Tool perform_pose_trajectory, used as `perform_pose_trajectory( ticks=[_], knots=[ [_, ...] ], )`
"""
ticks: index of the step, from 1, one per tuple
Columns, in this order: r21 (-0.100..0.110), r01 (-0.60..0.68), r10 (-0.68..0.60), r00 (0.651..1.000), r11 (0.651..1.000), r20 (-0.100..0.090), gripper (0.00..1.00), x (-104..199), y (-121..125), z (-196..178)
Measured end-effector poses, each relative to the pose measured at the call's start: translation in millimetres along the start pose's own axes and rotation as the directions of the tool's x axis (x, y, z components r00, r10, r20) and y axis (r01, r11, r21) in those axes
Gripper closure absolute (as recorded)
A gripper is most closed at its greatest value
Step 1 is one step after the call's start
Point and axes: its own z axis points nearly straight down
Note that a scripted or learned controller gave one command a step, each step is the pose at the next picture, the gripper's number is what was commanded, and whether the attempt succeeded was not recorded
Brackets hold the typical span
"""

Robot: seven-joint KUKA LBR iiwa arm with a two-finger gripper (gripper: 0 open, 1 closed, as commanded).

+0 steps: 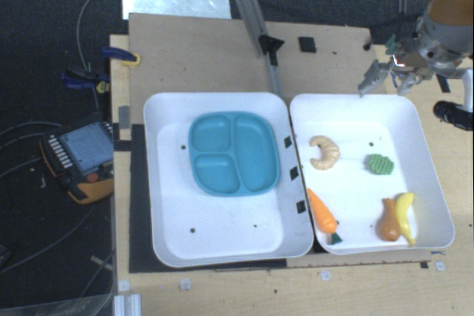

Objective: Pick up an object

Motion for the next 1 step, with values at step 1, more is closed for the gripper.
perform_pose_trajectory(
  ticks=[1],
  knots=[
    [-0.011,0.002,-0.002,1.000,1.000,0.002,0.00,0.5,1.7,-7.4]
  ],
)
